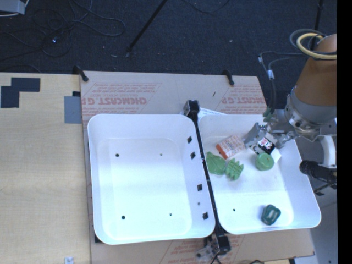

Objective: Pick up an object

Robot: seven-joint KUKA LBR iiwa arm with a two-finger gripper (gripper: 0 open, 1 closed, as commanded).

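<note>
Fingers (263, 142) low in right bin (300, 202), upper part; open or closed, can't tell. Green round piece (264, 161) just below them, orange-white packet (230, 145) just left. Green leafy toys (224, 166) near divider, dark green object (270, 214) alone toward front edge. Left bin (104, 147) w/ bare floor.

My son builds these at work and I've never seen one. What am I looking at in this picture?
A fixed camera looks down at a slant on two shallow white bins, the left bin and the right bin. The grey and orange robot arm reaches in from the right; its gripper hangs over the right bin. That bin holds an orange packet, two light green pieces, a round green object and a dark green one. I can't tell whether it holds anything.
</note>
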